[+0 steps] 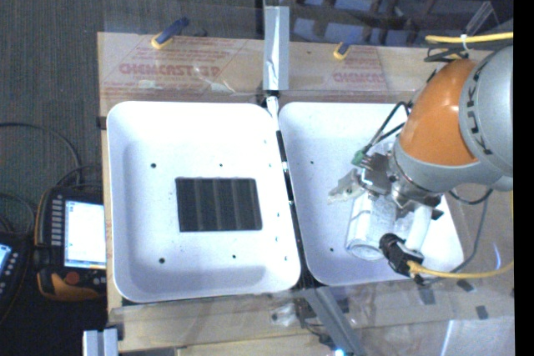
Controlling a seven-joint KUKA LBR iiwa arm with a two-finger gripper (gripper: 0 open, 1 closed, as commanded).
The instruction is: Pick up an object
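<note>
Orange-banded arm point(450, 129) over right bin point(321, 179), pincer point(367, 221) state unclear, left bin point(133, 179) holding black ridged block point(219, 204)

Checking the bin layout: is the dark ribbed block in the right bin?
No, the block lies in the left bin, while the arm works over the right bin.

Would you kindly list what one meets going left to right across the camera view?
Handheld pendant → left bin with its dark ribbed panel → right bin → gripper → the arm's orange band.

Bright, even light; slight softness
</note>
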